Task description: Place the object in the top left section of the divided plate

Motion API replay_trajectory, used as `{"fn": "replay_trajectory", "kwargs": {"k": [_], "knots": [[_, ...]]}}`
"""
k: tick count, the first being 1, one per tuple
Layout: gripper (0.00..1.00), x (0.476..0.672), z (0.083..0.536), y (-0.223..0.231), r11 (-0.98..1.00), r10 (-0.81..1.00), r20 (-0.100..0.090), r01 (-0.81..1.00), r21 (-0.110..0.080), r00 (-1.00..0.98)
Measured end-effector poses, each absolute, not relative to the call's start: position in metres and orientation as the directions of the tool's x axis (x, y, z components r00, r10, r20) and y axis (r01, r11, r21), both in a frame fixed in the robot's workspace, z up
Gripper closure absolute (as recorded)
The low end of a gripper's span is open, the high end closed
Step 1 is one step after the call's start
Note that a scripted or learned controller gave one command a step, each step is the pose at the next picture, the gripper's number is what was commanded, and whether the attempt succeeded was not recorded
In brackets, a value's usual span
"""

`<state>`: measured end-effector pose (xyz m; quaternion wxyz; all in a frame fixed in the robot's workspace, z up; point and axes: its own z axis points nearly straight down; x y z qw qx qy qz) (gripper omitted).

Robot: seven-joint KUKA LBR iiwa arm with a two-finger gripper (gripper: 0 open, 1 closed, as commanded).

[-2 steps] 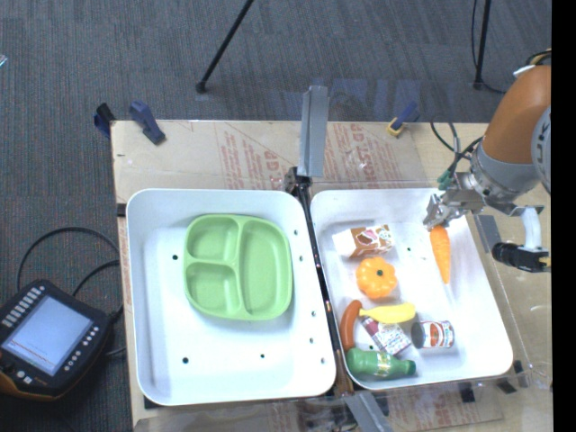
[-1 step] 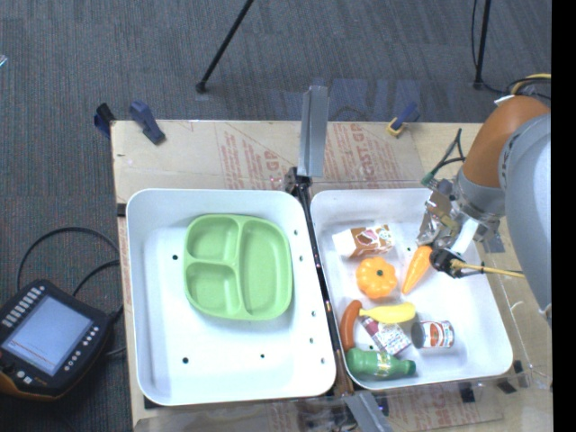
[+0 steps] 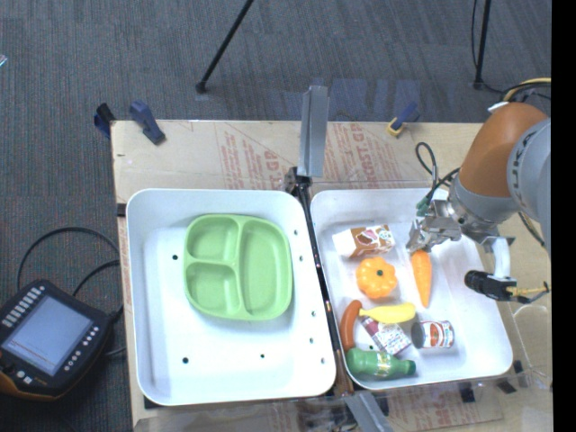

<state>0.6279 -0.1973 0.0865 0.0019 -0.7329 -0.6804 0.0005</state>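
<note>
A light green divided plate [image 3: 239, 265] lies in the left bin [image 3: 153, 331]; its two small sections are on the left and one long section is on the right. My gripper [image 3: 423, 239] hangs low in the right bin [image 3: 486, 331], right at the upper end of an orange carrot [image 3: 422, 280] that lies lengthwise on the bin floor. I cannot make out whether the carrot's tip is between the gripper's parts.
The right bin also holds a small brown-and-white carton [image 3: 364, 240], an orange pumpkin [image 3: 376, 278], a yellow banana [image 3: 390, 313], a red sausage [image 3: 350, 323], a wrapped packet [image 3: 387, 336], a red-labelled can [image 3: 434, 335] and a green bottle [image 3: 380, 364]. A metal post [image 3: 313, 138] rises behind the bins.
</note>
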Motion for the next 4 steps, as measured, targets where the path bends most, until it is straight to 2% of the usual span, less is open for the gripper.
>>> {"fn": "replay_trajectory", "kwargs": {"k": [1,2,3,4], "knots": [[1.0,0.582,0.086,-0.202,-0.172,0.985,0.002,0.985,-0.005,0.172],[1.0,0.638,0.087,-0.14,-0.375,0.927,0.0,0.927,-0.004,0.375],[1.0,0.578,0.085,-0.181,-0.418,0.908,0.0,0.908,-0.007,0.418],[1.0,0.506,0.085,-0.201,-0.486,0.874,0.0,0.874,-0.007,0.486]]}}
